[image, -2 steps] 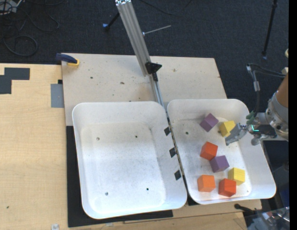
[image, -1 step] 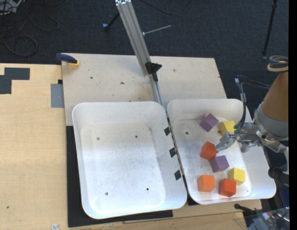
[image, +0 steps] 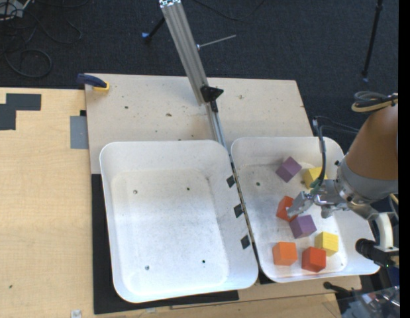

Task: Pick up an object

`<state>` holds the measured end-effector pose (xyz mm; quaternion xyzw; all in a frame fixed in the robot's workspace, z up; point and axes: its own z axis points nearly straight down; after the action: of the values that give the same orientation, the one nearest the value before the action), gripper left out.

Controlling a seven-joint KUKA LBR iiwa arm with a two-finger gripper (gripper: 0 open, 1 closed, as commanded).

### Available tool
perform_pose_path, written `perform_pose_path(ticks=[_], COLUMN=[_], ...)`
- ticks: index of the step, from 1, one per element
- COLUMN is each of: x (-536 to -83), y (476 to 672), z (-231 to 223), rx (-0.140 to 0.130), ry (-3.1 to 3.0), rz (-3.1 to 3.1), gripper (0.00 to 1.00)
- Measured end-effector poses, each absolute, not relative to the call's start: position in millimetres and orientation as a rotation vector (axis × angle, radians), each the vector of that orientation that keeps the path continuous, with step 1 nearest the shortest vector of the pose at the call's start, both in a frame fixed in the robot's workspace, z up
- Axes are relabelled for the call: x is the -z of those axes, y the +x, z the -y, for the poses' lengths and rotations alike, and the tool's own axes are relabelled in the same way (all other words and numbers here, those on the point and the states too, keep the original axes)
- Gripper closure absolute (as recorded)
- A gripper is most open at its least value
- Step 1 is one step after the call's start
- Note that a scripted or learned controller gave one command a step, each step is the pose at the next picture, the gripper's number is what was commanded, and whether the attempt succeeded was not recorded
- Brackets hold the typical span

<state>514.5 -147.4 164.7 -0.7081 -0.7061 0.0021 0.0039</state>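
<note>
Camera view: no legible writing; end effector (image: 299, 207) among blocks in the right bin (image: 257, 257), state unclear.

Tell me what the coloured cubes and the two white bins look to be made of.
Purple cube, orange cube: probably painted wood or foam, going by the flat, matte, evenly coloured faces; the look leaves it open. Left bin and right bin: likely moulded plastic, smooth white with rounded corners and a thin rolled rim, scuffed and speckled on the floor.
</note>
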Motion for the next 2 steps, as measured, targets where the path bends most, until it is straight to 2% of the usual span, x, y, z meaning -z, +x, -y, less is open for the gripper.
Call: perform_pose_path(ticks=[1, 2], x=[-113, -125], y=[515.8, 515.7], z=[138, 139], rx=[-0.006, -0.005], ry=[-2.226, -2.237], rz=[2.207, 2.198], gripper=[0.00, 1.00])
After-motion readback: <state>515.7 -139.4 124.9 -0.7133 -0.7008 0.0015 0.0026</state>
